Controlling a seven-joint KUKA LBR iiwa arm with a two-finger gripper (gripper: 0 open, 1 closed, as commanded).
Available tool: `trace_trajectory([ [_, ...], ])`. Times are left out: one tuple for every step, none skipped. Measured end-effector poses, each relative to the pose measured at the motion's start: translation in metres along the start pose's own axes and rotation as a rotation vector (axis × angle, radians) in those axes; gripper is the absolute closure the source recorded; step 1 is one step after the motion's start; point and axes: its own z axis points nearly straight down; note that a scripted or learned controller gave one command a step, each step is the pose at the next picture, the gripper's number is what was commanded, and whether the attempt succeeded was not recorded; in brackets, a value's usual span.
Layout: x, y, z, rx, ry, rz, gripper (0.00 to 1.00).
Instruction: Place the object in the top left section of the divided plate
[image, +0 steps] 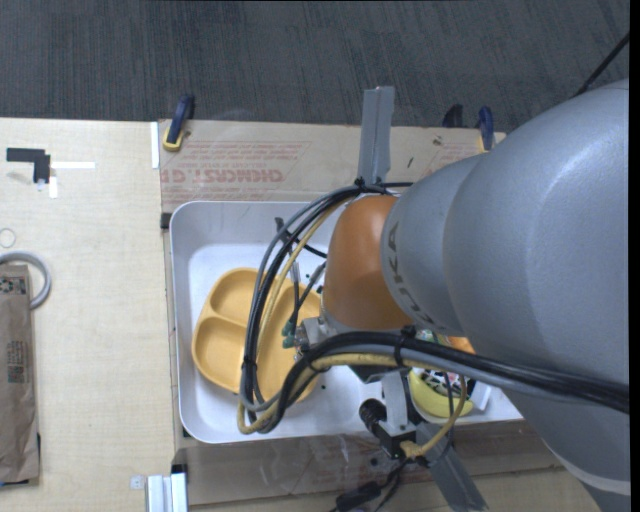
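Divided plate (225, 335): yellow-orange, lies flat in the white bin (185, 300), left of frame centre. Raised ribs split it into sections; two left-hand sections are visible, the right part is covered by the arm's cable loop (262, 330) and orange band (355, 265).

The object to be placed: cannot identify with confidence. A yellow, rounded item with a white printed label (440, 392) shows at lower centre-right of the frame, beneath the arm body and just right of the plate. It may be the object, or merely something else in the bin. Whether it is lying in the bin or carried, I cannot tell.

Handling, as judgement: if that yellow item is the target, it looks like a small, light plastic piece, stiff, with a smooth and possibly slippery skin. A pinch across its narrower width, clear of the label edge, would seem safest. The plate looks light as well and could slide if nudged.

Gripper: hidden under the wrist and cables; open, closed or gripping cannot be told.

Surroundings: cardboard sheet (260, 165) above the bin, blue-yellow clamp (180, 122) at its upper left corner, brown paper packet (18, 370) at frame left on the wooden bench (90, 250).
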Motion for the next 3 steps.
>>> trace_trajectory([
  [0.015, 0.031, -0.006, -0.002, 0.0, 0.234, 1.0],
  [0.019, 0.004, 0.027, -0.004, 0.001, 0.108, 1.0],
  [-0.031, 0.004, 0.026, -0.009, 0.009, 0.326, 1.0],
])
